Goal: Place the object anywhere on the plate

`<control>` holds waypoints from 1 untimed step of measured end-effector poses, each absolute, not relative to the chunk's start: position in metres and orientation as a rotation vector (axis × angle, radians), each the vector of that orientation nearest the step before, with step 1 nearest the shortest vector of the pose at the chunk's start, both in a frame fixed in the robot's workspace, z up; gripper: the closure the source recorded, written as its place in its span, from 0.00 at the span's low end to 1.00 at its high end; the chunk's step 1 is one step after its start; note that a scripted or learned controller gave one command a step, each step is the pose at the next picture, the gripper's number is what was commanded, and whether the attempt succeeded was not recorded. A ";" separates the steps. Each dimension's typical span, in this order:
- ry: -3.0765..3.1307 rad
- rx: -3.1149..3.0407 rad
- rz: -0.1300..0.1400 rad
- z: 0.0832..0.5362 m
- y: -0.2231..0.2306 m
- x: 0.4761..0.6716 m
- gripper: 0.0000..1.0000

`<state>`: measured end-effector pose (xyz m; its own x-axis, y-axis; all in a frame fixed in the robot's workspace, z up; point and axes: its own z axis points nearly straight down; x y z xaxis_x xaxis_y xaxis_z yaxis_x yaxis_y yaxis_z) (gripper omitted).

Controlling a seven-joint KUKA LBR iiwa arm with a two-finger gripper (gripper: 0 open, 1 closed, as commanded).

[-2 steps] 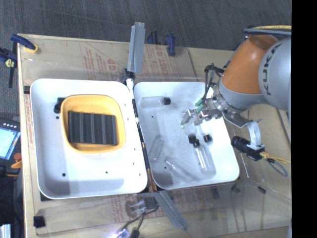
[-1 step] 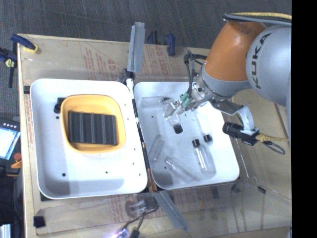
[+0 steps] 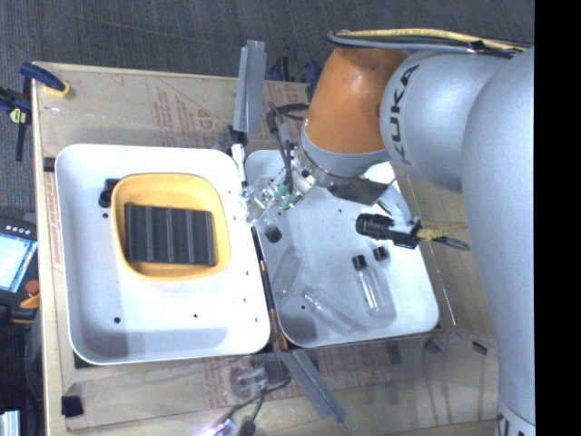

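Gripper (image 3: 272, 198) largely hidden beneath the wrist, over right bin (image 3: 418, 309), grip unreadable.

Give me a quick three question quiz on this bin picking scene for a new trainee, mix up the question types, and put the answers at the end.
1. True or false: the yellow plate sits in the right bin.
2. Multiple choice: the dark ridged object lies
A) on the yellow plate
B) on the bare bench
C) in the right bin
3. Fill in: the clear vials lie in the ____ bin.

Key
1. False; it sits in the left bin.
2. A
3. right; the arm's tool is over that bin's upper left corner, near the divide between the bins.
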<state>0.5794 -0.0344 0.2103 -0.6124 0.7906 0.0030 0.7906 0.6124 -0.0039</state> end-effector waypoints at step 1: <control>-2.958 -1.044 0.003 0.192 0.006 0.595 1.00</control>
